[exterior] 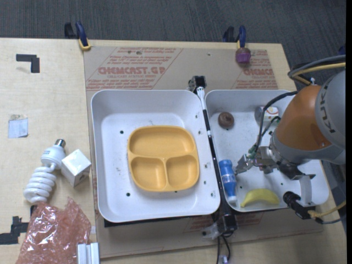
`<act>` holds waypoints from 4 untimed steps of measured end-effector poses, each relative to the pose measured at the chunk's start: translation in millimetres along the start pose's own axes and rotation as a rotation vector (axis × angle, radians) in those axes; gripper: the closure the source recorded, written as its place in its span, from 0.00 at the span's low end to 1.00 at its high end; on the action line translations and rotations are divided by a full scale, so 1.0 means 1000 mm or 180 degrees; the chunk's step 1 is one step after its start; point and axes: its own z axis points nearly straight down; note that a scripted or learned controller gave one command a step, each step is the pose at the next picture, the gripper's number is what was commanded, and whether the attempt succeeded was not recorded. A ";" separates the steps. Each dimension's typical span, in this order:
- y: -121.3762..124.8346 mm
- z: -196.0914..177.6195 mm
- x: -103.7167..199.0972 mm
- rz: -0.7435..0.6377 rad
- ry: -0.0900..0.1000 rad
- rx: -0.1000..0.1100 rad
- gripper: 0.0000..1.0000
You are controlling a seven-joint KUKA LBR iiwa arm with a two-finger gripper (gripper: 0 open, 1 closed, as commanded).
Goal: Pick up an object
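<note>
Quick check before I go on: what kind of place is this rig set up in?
Most likely a robotics lab or test bench, not a home. Two white bins sit on a board held by clamps, with carpet beyond. Odd test items lie about: a banana and a spiral bulb.

In the right bin [242,100], the blue bottle [226,179] hugs the left wall and the banana [259,197] the near wall — both tight for fingers. The brown knob [225,119] stands apart, open floor around it. A yellow tray [163,158] fills the left bin's [107,147] middle — only margins free.

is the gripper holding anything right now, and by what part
Cannot be told: the gripper sits low in the right bin beside the blue bottle, with nothing visibly between its fingers.
</note>
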 end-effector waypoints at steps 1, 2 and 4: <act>0.001 -0.009 0.001 -0.0001 0.0011 0.0004 1.00; 0.067 -0.098 0.064 -0.0023 0.0019 0.0021 1.00; 0.073 -0.004 -0.005 -0.0017 0.0020 0.0025 0.00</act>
